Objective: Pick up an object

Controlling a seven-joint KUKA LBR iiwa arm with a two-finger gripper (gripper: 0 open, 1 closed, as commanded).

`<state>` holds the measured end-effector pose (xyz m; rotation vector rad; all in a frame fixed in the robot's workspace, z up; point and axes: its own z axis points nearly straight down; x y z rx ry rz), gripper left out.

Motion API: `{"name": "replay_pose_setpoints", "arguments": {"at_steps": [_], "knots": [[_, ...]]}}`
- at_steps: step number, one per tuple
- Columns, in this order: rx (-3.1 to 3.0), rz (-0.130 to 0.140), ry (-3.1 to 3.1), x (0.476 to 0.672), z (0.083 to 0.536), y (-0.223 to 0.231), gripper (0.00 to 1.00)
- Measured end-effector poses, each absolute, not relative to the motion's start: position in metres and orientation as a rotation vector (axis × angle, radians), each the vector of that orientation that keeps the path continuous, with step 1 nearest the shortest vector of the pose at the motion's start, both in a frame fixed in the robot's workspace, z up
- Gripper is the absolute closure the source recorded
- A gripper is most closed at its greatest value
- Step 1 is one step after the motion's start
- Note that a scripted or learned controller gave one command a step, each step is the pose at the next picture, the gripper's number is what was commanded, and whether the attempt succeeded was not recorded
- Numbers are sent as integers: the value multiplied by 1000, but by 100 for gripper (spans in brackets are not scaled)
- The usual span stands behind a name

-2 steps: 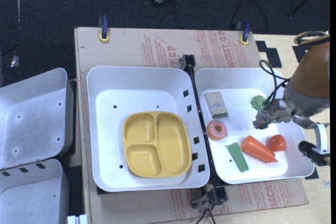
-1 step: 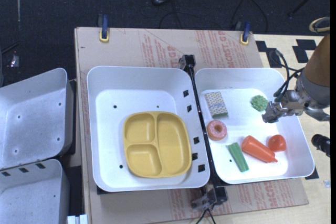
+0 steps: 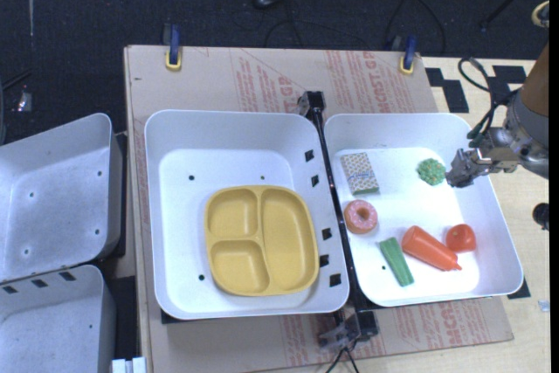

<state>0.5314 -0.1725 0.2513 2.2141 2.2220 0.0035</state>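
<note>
The right bin holds several small items: a speckled block, a pink-frosted donut, a green broccoli piece, a green stick, an orange carrot and a red tomato. My gripper hangs over the bin's right side, just right of the broccoli and above the tomato. Nothing shows between its fingers.
The left bin carries a yellow three-compartment plate. A black divider runs between the bins. Blue and yellow clamps hold the board at the back. Spare white bins lie off to the left.
</note>
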Motion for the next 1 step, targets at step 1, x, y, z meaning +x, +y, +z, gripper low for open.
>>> {"name": "replay_pose_setpoints", "arguments": {"at_steps": [1], "knots": [[2213,2,2231,549,243,-112,100]]}}
